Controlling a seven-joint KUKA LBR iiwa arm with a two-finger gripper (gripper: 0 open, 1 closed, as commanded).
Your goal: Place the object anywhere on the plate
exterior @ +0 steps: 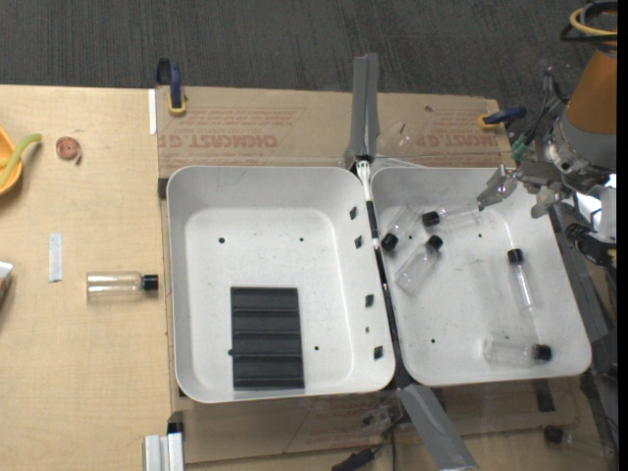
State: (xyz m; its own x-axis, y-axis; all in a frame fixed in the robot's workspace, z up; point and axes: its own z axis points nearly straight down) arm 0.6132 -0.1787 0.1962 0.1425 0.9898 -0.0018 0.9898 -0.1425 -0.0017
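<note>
A dark ribbed plate [265, 338] lies flat in the front part of the left bin [196, 214]. The right bin [574, 312] holds several clear vials with black caps: one near its left wall [416, 265], one toward the back [444, 218], one on the right [521, 281] and one at the front right [512, 351]. My gripper [494, 190] hangs over the back right corner of the right bin, below the orange band [594, 96]. Nothing is seen held in it.
Another clear vial [120, 284] lies on the wooden bench left of the bins, beside a small white strip [55, 258]. A yellow object [10, 160] and a red disc [67, 147] sit at the far left. Clamps [172, 86] hold cardboard behind the bins.
</note>
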